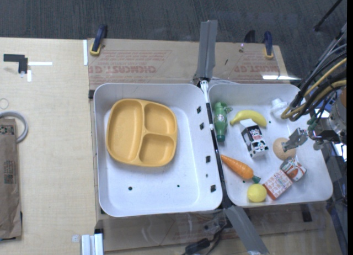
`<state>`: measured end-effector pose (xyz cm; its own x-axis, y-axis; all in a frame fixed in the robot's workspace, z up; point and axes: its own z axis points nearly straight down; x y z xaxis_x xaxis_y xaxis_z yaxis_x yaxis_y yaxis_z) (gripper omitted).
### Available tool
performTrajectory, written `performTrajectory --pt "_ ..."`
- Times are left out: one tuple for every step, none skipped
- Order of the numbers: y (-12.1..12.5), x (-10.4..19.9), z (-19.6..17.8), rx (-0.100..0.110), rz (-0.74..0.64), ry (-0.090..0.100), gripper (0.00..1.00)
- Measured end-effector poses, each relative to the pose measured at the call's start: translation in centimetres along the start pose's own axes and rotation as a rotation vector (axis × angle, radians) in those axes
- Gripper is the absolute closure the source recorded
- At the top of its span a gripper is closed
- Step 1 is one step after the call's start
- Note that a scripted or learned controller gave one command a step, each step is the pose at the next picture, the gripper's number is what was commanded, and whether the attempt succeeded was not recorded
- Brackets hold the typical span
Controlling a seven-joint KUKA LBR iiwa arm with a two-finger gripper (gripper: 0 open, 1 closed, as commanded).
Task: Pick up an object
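Note:
The right bin (325,193) holds several objects: a green bottle (220,120), a banana (249,117), a small black-and-white carton (255,141), a carrot (238,166), a yellow lemon (256,193), a red-and-white box (277,184), a small red-and-white pack (294,169) and a tan round piece (282,149). My gripper (297,139) hangs over the right side of this bin, just above and to the right of the tan round piece. I see nothing lifted off the bin floor.
A yellow divided plate (142,132) lies in the left bin (160,201). A white crumpled item (278,105) sits at the right bin's back corner. Cables (317,85) and the arm crowd the right edge. A grey divider bar (207,49) stands behind the bins.

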<state>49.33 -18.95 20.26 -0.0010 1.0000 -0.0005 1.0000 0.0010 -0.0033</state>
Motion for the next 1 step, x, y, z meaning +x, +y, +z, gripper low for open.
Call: performTrajectory --pt "4.43 1.43 8.82 -0.02 -0.288 -0.007 0.0"
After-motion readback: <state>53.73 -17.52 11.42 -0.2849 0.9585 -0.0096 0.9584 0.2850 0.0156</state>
